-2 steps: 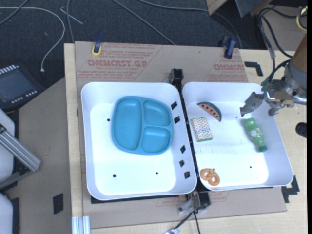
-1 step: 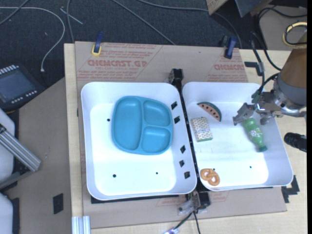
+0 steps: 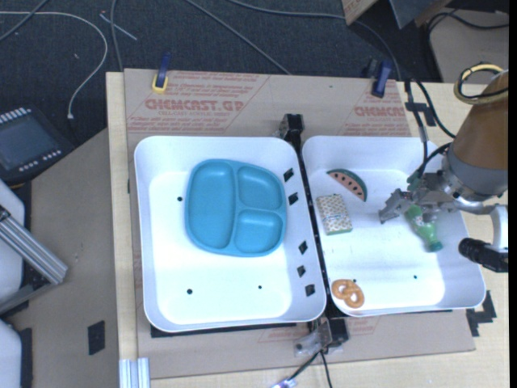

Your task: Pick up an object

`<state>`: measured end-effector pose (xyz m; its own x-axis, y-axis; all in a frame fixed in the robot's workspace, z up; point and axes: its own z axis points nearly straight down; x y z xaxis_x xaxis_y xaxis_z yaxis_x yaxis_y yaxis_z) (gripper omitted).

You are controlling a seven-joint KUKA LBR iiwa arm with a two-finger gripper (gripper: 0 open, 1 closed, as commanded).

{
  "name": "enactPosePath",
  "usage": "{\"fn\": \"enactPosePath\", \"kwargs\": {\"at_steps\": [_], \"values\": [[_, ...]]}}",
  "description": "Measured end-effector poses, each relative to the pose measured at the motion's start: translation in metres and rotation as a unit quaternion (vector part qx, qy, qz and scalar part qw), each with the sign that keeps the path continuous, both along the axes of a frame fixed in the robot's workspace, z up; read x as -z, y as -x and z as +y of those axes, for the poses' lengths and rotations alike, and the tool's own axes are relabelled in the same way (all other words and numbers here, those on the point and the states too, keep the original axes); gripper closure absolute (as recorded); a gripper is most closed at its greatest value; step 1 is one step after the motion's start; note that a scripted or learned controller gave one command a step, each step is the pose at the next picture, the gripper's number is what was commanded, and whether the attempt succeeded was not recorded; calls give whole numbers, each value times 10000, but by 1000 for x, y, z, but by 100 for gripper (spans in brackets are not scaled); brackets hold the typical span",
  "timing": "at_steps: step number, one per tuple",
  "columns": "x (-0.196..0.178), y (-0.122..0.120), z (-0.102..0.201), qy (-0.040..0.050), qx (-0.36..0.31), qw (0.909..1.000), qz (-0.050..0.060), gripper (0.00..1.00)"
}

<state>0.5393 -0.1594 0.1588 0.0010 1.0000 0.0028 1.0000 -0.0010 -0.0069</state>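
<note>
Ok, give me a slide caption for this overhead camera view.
Gripper hovers at a green object in the right bin, near watermelon slice, patterned block and pretzel.

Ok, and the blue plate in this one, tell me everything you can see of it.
The blue plate is a light blue, rounded-square dish split into three compartments: one tall section on the view's left and two smaller ones stacked on the right. It looks like smooth plastic. It lies flat and right side up on the floor of the left bin, nearer the far wall, with nothing in it or against it.
</note>
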Motion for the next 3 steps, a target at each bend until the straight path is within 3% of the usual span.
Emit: {"fn": "enactPosePath", "kwargs": {"at_steps": [1,2,3], "values": [[61,3,-6,-2,1,10000,6,0],[46,0,-6,8,-2,10000,-37,100],[-10,3,-16,22,0,10000,-56,100]]}}
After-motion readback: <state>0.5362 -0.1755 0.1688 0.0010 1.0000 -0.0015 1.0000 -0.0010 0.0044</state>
